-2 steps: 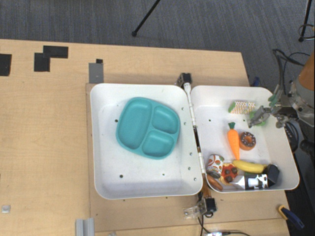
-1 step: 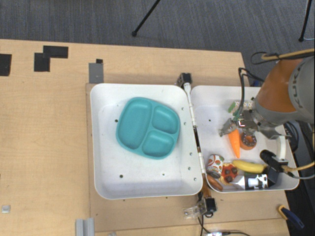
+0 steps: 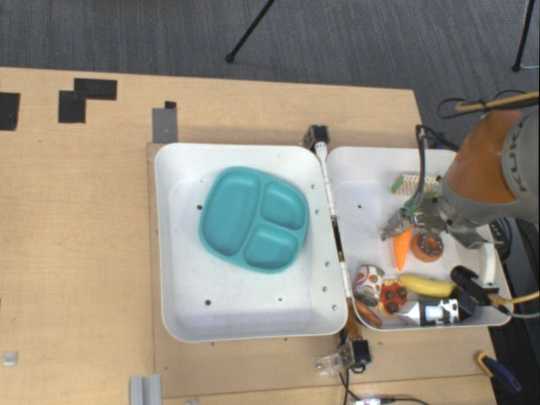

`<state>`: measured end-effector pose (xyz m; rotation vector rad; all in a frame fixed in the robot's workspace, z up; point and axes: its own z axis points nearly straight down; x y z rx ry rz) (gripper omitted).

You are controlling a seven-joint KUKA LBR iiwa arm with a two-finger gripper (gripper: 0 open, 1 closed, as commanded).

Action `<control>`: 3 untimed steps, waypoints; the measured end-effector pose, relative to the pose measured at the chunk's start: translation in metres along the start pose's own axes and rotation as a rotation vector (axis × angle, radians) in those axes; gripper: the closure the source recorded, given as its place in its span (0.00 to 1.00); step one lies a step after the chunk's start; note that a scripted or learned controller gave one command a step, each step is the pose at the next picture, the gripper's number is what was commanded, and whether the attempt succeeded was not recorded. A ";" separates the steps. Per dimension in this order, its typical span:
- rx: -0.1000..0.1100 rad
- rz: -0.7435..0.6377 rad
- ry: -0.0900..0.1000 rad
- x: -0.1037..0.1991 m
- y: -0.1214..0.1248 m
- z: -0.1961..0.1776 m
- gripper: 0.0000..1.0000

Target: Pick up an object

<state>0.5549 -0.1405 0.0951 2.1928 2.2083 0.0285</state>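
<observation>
the jaws (image 3: 415, 223) hang low in the right bin (image 3: 363, 175), at the frame's right; whether they are open or closed cannot be told. just below them lies an orange carrot (image 3: 402, 248), apparently a light, rigid, smooth toy; judged best taken across its thick middle, since the taper may slip. a banana (image 3: 426, 287) lies near, with small items crowded along the bin's lower edge. the left bin (image 3: 181, 310) holds a teal divided plate (image 3: 253, 218). both bins rest on a pale wooden surface (image 3: 76, 268); grey carpet (image 3: 169, 15) fills the top of the frame.
</observation>
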 end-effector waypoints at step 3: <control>0.029 0.001 0.009 0.089 0.035 -0.113 1.00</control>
